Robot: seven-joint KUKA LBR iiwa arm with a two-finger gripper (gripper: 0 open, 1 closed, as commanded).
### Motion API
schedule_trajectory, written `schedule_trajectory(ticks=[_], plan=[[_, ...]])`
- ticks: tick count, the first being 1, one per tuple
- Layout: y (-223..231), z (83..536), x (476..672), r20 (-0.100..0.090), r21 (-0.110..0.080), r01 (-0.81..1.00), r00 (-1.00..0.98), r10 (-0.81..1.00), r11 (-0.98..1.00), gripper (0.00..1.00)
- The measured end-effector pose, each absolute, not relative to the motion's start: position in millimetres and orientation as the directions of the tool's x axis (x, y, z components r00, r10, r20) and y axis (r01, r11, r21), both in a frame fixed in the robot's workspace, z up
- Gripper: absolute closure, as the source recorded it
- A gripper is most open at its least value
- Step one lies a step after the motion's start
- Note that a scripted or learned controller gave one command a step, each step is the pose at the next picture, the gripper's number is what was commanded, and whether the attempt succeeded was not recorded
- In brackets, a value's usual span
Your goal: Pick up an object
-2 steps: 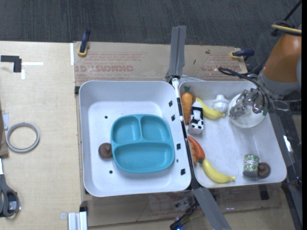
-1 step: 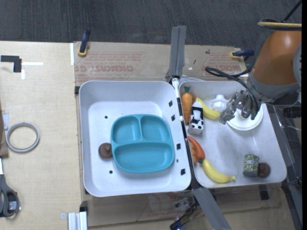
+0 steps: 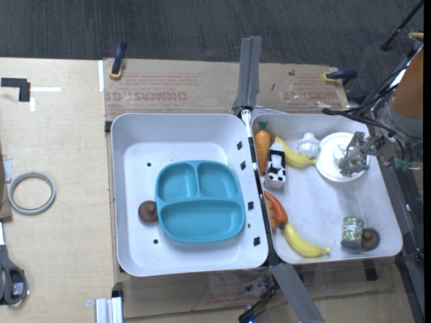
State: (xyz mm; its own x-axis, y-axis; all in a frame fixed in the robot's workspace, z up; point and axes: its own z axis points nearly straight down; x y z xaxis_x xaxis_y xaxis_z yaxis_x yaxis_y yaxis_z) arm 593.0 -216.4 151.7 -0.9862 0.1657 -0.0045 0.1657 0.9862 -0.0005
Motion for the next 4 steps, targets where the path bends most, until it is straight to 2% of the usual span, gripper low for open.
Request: schedule_trajectory(ticks=[1, 2, 3, 4], plan=[[-149, 116, 594.6, -0.002, 0.001, 0.195, -0.981, 0.195, 0.981, 1.00], [-203, 92, 571.8, -0.003, 0.000, -0.166, -0.986, -0.166, 0.986, 1.00], [-221, 93, 586.2, -0.006, -0.002, -0.646, -0.763, -0.646, 0.763, 1.00], [-155, 110, 591.6, -0.005, -0.001, -0.619, -0.786, -0.619, 0.786, 1.00]])
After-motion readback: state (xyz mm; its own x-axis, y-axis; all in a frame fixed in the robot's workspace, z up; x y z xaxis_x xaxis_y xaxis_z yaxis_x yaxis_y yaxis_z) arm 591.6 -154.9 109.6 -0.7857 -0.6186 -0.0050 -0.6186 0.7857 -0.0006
